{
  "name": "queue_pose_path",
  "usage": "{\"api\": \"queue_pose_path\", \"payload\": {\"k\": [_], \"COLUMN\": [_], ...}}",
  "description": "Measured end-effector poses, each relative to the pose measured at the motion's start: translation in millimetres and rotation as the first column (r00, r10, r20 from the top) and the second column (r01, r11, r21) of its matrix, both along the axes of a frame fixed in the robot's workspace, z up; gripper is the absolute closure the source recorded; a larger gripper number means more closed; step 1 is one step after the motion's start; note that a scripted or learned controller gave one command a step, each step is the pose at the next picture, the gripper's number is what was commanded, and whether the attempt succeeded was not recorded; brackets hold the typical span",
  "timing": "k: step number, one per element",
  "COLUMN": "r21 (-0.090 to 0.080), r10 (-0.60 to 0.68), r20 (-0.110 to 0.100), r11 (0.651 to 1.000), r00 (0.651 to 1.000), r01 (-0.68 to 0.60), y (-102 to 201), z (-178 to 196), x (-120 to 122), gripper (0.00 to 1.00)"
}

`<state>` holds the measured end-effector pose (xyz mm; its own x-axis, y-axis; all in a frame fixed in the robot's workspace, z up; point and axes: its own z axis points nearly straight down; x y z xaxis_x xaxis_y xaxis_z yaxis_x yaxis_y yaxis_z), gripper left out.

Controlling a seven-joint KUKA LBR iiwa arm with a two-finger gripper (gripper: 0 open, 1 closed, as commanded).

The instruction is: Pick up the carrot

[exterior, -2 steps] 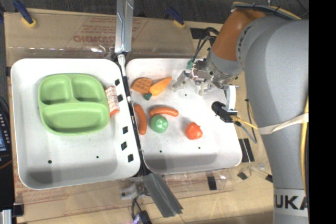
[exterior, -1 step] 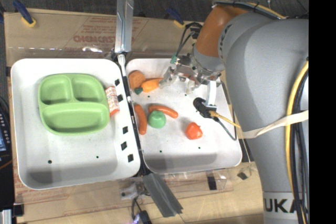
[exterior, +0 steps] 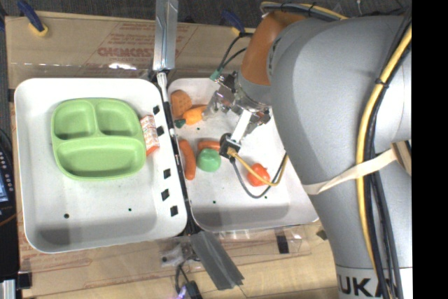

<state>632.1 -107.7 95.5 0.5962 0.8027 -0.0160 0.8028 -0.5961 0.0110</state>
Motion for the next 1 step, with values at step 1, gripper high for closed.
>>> {"api": "queue_pose_path", "payload": {"k": [1], "r21": [0.020], "r10": [0.421], "r20": [0.000], "r11": [0.907], "r00": [0.907], "r01": [-0.421], "y": [-10.2], "z": [52.0], "x": [8.6], "gripper": [0.00]}}
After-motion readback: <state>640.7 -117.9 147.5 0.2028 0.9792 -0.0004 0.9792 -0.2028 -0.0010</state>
